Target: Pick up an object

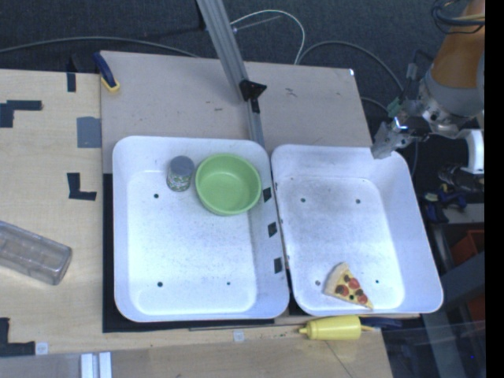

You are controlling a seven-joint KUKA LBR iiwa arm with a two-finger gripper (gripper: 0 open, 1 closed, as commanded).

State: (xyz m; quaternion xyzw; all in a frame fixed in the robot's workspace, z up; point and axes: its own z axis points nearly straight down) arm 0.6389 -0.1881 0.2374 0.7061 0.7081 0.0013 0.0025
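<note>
A single camera hung above the bench and looked down on it at a slant, far enough back to take in both shallow white plastic bins, the left one [134, 290] and the right one [409, 211], whole, side by side. The pale wooden benchtop [47, 203] ran off toward nine o'clock, dark carpeted floor [94, 10] lay at twelve, and the grey arm with its orange band [461, 53] entered at two o'clock.

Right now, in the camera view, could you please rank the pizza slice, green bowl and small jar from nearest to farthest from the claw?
From the claw:
1. Pizza slice, near corner of the right bin.
2. Green bowl, far side of the left bin.
3. Small jar, just left of the bowl.
</note>
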